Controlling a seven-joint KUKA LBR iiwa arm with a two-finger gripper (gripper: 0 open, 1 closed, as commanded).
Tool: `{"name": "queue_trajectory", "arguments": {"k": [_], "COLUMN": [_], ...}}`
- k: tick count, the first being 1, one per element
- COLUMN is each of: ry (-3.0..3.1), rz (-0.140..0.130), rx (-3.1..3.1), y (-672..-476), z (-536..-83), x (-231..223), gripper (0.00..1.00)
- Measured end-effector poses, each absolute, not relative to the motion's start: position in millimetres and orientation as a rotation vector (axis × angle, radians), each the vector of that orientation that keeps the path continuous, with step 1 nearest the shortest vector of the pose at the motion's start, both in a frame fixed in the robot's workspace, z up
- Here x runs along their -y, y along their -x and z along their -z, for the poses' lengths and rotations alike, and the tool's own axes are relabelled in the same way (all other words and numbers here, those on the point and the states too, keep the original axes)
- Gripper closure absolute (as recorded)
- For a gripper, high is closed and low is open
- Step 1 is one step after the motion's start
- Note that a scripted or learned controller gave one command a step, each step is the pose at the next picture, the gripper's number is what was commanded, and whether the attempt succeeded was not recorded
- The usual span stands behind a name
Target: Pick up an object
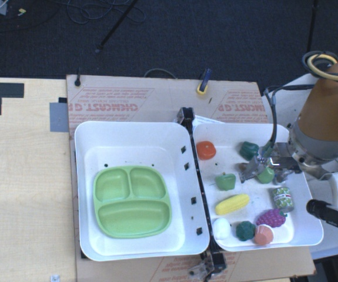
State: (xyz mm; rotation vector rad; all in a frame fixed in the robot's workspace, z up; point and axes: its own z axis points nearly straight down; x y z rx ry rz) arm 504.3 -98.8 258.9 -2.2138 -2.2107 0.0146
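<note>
Small light-green toy (pixel 266 174) in right bin (pixel 310 239), between dark-green piece (pixel 249 150) and patterned can (pixel 283 199)

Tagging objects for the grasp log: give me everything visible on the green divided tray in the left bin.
The green divided tray is light green, looks like smooth plastic, with rounded corners and three compartments: two smaller ones at the far side, one wide one nearer the camera. It lies flat, right side up, on the floor of the left bin, toward the near-left part. Nothing sits in it or touches it.
</note>
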Motion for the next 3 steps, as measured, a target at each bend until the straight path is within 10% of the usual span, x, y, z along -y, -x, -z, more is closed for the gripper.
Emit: {"name": "queue_trajectory", "arguments": {"k": [3], "ry": [2.215], "rz": [-0.008], "rx": [2.216], "y": [-501.6], "z": [-155], "x": [95], "gripper": [0.00]}}
